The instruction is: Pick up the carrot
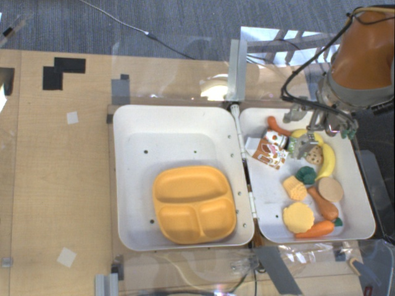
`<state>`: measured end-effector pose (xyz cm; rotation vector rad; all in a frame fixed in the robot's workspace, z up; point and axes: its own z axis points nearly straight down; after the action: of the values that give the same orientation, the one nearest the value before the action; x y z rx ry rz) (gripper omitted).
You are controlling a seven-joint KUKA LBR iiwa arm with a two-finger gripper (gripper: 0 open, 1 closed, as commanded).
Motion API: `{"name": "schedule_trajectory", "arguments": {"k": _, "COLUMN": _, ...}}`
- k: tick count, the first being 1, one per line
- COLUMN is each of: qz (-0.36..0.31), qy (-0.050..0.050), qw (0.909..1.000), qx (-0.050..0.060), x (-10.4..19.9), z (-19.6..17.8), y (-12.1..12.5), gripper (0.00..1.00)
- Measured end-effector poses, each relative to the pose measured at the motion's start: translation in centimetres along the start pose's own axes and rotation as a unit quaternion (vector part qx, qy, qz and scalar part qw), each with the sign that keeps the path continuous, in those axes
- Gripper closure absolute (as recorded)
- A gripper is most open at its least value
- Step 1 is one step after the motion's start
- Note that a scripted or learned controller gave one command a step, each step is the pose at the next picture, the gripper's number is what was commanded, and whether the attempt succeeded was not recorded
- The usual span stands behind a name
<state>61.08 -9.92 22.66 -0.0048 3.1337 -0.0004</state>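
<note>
Two white bins sit on my tabletop (55,184). Left bin (133,227) holds a yellow divided tray (194,203). Right bin (364,217) holds toy food; the carrot (316,229) lies at its near edge beside a yellow round piece (298,216). My tool (310,139) hangs over the banana (328,159); whether it's apart or together, I cannot tell.

floor (123,11): grey-blue carpet, thin cable across | bench (55,184): light wood, black marks, glare at back

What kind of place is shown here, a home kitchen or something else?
Probably a robot lab, not a kitchen: a robot arm reaches over two white bins, toy food such as a carrot lies in one, and cables cross the carpet.
</note>
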Motion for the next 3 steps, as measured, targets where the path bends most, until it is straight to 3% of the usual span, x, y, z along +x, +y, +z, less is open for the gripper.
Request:
{"name": "schedule_trajectory", "arguments": {"k": 1, "qz": -0.025, "qy": -0.016, "qw": 0.9995, "qx": 0.003, "x": 2.4, "z": 10.9, "y": 0.5, "gripper": 0.0}}
{"name": "schedule_trajectory", "arguments": {"k": 2, "qz": 0.025, "qy": -0.034, "qw": 0.9991, "qx": 0.003, "x": 5.7, "z": 11.7, "y": 0.3, "gripper": 0.0}}
{"name": "schedule_trajectory", "arguments": {"k": 3, "qz": 0.057, "qy": -0.037, "qw": 0.9977, "qx": 0.003, "x": 10.2, "z": 11.7, "y": 0.2, "gripper": 0.0}}
